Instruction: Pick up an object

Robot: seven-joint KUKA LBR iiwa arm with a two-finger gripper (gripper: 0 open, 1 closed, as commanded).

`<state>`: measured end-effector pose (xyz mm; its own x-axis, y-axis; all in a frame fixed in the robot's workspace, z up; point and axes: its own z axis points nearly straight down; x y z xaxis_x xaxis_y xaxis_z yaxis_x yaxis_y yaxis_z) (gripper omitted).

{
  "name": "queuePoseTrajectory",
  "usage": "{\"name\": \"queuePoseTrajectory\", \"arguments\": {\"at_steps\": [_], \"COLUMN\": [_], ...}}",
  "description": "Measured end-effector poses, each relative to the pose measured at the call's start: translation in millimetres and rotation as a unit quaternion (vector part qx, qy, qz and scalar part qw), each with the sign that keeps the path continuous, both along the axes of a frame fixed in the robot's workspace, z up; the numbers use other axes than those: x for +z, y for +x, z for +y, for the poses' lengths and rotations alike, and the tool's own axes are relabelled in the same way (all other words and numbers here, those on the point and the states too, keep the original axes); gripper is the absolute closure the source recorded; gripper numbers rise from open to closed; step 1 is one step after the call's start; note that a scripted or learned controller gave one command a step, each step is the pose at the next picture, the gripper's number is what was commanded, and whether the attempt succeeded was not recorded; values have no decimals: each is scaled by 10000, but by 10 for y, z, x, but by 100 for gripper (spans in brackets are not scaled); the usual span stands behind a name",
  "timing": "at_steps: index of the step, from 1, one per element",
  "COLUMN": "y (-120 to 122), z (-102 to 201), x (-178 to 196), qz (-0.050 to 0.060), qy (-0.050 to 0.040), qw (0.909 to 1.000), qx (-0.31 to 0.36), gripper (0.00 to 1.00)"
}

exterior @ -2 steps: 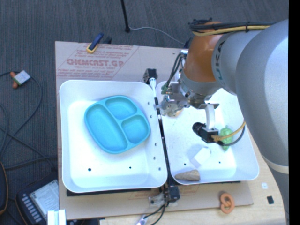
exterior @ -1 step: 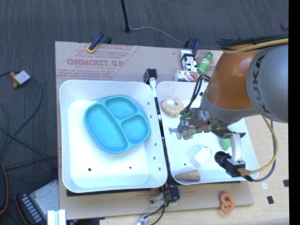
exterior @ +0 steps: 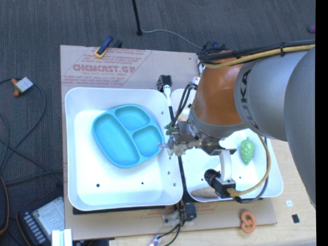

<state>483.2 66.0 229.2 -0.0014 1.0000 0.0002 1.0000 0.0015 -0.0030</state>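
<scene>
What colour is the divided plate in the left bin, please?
Light blue; the divided plate shows clearly in the camera view.

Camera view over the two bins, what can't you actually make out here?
- Gripper: too small and cluttered to tell how it stands, or whether it holds anything.
- Right bin: the arm covers most of its floor.
- Green object: too small and blurred to identify.
- Brown thing at the right bin's near edge: partly hidden by a black fitting.
</scene>
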Motion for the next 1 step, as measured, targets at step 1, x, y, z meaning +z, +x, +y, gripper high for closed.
{"name": "queuePoseTrajectory", "arguments": {"at_steps": [1], "y": [-9], "z": [372], "x": [-872], "qz": [10], "qy": [-5], "qw": [10000], "qx": [-3], "gripper": [100]}}
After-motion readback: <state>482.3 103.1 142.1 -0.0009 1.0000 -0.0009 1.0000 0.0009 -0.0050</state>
